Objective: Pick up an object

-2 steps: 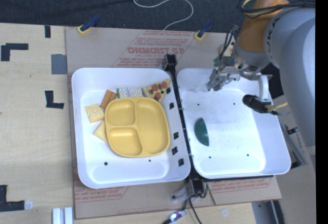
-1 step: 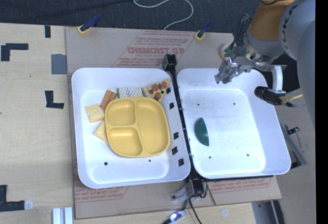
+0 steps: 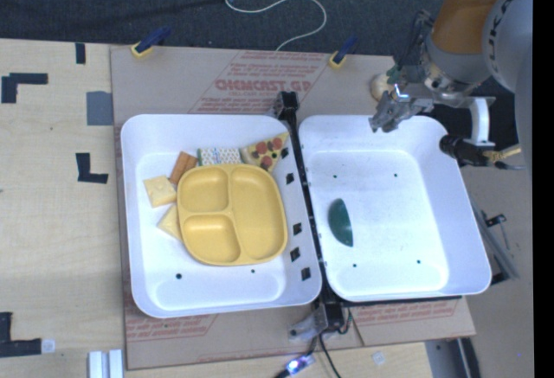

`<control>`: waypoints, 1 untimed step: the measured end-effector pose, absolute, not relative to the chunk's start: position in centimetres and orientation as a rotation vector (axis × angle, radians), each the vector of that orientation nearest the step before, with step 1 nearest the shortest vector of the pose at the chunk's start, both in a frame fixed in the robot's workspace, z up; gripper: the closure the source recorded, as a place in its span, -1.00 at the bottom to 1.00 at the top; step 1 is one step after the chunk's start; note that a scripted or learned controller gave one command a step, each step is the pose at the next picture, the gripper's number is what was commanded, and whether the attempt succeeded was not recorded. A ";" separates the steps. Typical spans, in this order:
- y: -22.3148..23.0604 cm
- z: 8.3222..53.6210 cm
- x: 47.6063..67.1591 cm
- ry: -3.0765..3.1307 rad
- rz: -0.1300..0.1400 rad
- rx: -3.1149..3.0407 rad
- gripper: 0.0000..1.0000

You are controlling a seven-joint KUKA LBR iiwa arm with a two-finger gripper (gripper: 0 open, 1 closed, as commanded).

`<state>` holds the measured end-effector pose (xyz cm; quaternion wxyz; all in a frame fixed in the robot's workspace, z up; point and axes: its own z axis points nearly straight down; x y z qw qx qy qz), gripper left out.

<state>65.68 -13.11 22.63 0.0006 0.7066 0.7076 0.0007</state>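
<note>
**A:** Where is your gripper?

**B:** My gripper (image 3: 387, 118) hangs over the far right corner of the right-hand shallow white plastic bin (image 3: 450, 221), just above its rim. It is small and dark against the white, so I cannot tell how it is set. Nothing shows in its grasp.

**A:** And behind it?

**B:** My grey arm with the orange band (image 3: 474, 0) comes in from the right, over the far edge of the counter (image 3: 52, 195).

**A:** What lies in the bin under you?

**B:** One dark green, flat, oval-shaped object (image 3: 340, 221). It lies on the bin floor near the left wall, well apart from my gripper and nearer the front.

**A:** The other bin?

**B:** The left-hand shallow white plastic bin (image 3: 143, 281) touches mine along a row of black clips (image 3: 299, 229). In it sits a yellow plastic plate with three compartments (image 3: 232, 214), about in the middle. Pale tan cracker-like squares (image 3: 162, 192) and a thin orange-brown piece (image 3: 183, 166) lie at its left edge, partly tucked under it. Behind the plate lie some small patterned pieces (image 3: 247, 151), too small to name.

**A:** Under the bins?

**B:** A brown cardboard sheet with red print (image 3: 251, 86), held by yellow-and-blue clamps (image 3: 150, 41) at its far corners. A thin white cable (image 3: 277, 4) loops over the dark floor behind.
</note>
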 end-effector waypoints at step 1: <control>-11.6 21.5 60.5 2.224 -0.006 2.225 1.00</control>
